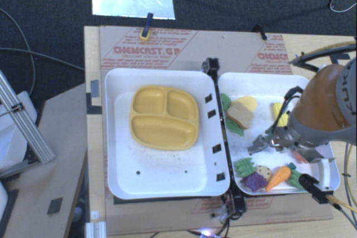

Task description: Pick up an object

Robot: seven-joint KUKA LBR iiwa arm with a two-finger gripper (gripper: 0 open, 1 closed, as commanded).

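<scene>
On the desk, the left bin [114,136] holds a yellow divided plate [164,117]. The right bin [262,79] holds toy food: a sandwich [241,114] near its far left corner, and an orange carrot [279,176] beside a purple piece [255,180] at its near edge. The hand [257,145] hangs low over the bin's middle; I cannot tell how it is set, and nothing shows in its grip.
</scene>
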